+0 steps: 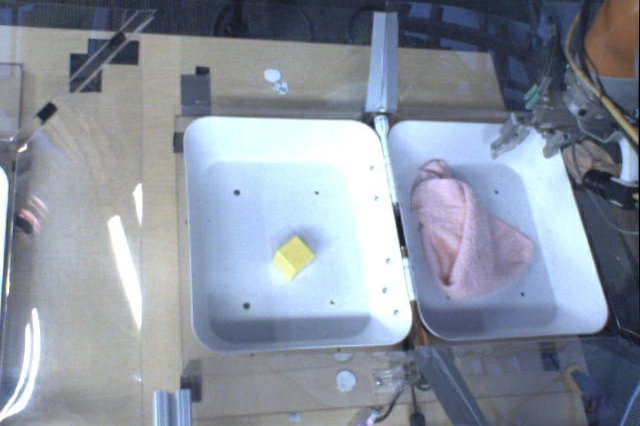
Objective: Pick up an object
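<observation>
Closest lies the pink cloth (462, 239) — soft, light, limp (pinch a raised fold) — while the gripper (527, 136) hovers with jaws spread, holding nothing.

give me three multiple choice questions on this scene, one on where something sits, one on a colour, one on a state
1. Where does the yellow block lie?
A. in the left bin
B. in the right bin
C. on the bench

2. What colour is the cloth?
A. blue
B. pink
C. green

3. How does the cloth lie?
A. folded flat and square
B. crumpled in a heap
C. hanging over the bin's rim

Answers:
1. A, the block rests on the floor of the left bin.
2. B, it is pale pink against the right bin.
3. B, it is bunched with folds, wholly inside the bin.
</observation>
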Robot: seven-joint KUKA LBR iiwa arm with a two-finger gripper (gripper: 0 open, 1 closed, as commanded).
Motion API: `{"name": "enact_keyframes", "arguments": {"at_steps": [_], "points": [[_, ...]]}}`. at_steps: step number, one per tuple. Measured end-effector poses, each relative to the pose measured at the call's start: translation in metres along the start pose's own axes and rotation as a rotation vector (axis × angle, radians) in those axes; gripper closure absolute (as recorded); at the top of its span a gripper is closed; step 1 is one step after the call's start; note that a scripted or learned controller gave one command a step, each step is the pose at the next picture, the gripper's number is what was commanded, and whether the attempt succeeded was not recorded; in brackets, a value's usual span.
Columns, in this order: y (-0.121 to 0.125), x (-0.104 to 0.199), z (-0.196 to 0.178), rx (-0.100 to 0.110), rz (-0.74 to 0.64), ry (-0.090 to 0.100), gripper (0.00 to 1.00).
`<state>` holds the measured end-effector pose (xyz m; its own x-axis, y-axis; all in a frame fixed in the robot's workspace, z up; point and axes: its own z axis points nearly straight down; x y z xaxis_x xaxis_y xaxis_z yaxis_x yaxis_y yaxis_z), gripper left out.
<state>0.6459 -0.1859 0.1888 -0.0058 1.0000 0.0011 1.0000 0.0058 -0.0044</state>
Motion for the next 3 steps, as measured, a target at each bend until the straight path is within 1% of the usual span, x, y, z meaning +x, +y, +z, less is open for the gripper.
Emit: {"name": "enact_keyframes", "arguments": {"at_steps": [1, 2, 3], "points": [[-0.014, 0.056, 0.098, -0.003, 0.137, -0.001, 0.00], [-0.014, 0.058, 0.091, 0.000, 0.131, 0.000, 1.00], [-0.004, 0.036, 0.006, -0.003, 0.010, -0.001, 1.00]]}}
